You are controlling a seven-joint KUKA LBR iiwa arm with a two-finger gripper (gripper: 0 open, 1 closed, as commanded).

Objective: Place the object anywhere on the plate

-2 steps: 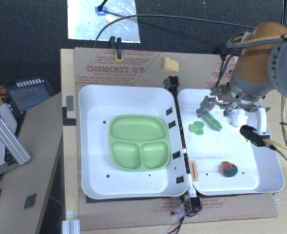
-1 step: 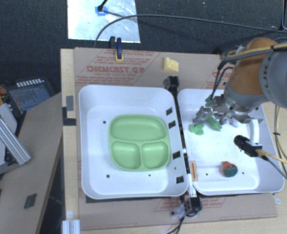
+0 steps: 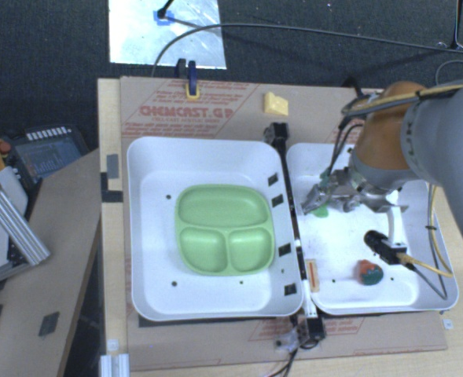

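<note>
Okay, eyes on the bench, and the hard part comes first. The gripper (image 3: pixel 316 202) sits low in the right bin (image 3: pixel 337 293), at about ten o'clock from that bin's centre, and the arm (image 3: pixel 443 132) reaching in from three o'clock covers much of it from my angle. I cannot tell whether the hand is spread or pressed together.

Right at its tip a small green piece (image 3: pixel 319 210) peeks out against the white floor. Part of it is hidden under the metal, so I cannot say whether it is pinched or merely lying there. Its shape and long axis are too small to read.

At six o'clock in the same bin lies an orange and teal lump (image 3: pixel 369 272), well apart from the gripper and near the front wall. It looks roundish, slightly wider than tall, with its long axis running roughly nine to three.

Over at nine o'clock, the green plate (image 3: pixel 223 228) sits in the middle of the left bin (image 3: pixel 152 277), its two smaller compartments toward six o'clock.
</note>
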